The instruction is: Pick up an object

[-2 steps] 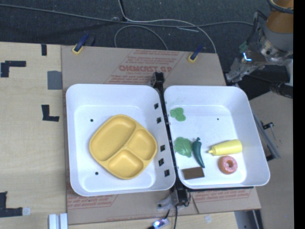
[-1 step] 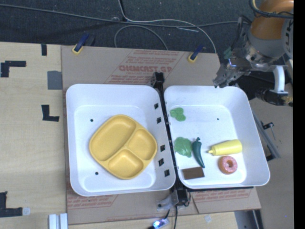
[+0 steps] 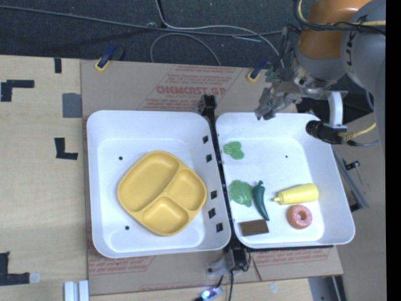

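Observation:
The right bin (image 3: 326,137) holds a small green piece (image 3: 233,149), a larger green leafy piece (image 3: 240,192), a dark green pepper (image 3: 260,200), a yellow squeeze bottle (image 3: 296,194) lying on its side, a pink donut (image 3: 299,216) and a brown block (image 3: 254,227). My gripper (image 3: 266,110) hangs above the far rim of the right bin, well clear of every object. I see nothing between its fingers.
In the left bin (image 3: 100,168) lies a yellow divided plate (image 3: 161,192). Black clips (image 3: 208,103) join the bins along the middle. Cables (image 3: 188,36) cross the dark floor behind the cardboard-covered bench.

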Controlling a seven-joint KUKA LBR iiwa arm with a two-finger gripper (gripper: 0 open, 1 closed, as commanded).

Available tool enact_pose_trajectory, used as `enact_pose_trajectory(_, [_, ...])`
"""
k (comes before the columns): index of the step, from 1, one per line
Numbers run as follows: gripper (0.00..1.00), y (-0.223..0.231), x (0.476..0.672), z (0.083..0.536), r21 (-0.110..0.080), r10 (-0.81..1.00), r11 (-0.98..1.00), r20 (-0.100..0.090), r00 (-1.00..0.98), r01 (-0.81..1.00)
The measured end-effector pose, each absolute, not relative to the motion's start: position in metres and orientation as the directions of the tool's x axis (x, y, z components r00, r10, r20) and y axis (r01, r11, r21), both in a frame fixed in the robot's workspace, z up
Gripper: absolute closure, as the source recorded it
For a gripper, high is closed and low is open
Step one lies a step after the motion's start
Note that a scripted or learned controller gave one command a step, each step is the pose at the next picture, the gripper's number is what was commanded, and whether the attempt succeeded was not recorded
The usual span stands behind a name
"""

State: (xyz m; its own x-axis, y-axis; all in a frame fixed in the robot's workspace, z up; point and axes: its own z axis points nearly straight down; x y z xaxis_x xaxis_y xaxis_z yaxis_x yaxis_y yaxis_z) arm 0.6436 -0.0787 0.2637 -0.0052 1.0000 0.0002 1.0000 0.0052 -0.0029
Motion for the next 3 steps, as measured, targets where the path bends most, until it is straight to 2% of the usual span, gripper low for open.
enact_pose_trajectory(1, [1.00, -0.026, 0.630, 0.248, -0.004, 1.000, 0.005, 0.001, -0.005, 1.000])
enact_pose_trajectory(3, [1.00, 0.092, 0.620, 0.229, -0.004, 1.000, 0.006, 0.000, -0.006, 1.000])
